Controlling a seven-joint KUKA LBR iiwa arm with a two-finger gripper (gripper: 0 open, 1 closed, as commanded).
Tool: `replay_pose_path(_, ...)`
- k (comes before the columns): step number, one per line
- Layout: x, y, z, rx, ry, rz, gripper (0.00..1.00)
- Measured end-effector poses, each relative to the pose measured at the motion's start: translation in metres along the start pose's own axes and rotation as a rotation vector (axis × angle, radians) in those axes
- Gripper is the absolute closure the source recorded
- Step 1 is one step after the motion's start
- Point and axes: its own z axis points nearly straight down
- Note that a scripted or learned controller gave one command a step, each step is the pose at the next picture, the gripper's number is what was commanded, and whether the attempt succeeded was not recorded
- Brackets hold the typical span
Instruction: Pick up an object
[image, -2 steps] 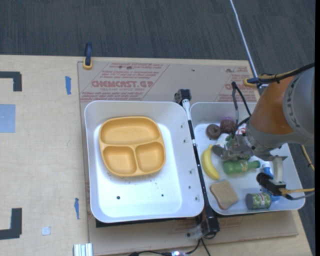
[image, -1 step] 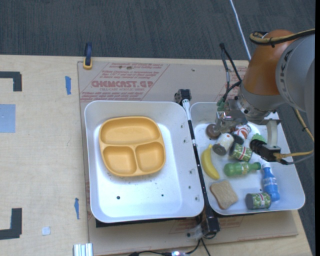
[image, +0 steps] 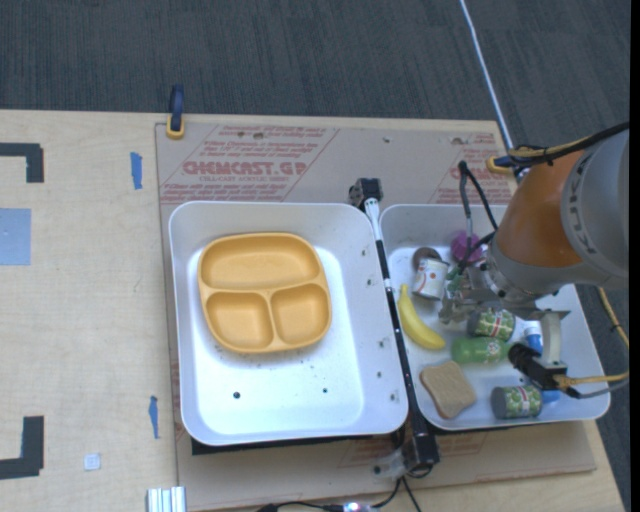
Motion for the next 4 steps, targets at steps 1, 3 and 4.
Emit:
replay_pose_path(1, 0.0, 0.0, 0.0, -0.001, 0.0, 0.0, 0.0)
replay_pose_path(3, 0.0, 0.002, -0.011, -0.004, 0.0, -0.001, 0.0)
replay_pose_path(4, 0.0, -0.035, 0.011, -0.014, -0.007, 0.004, 0.0)
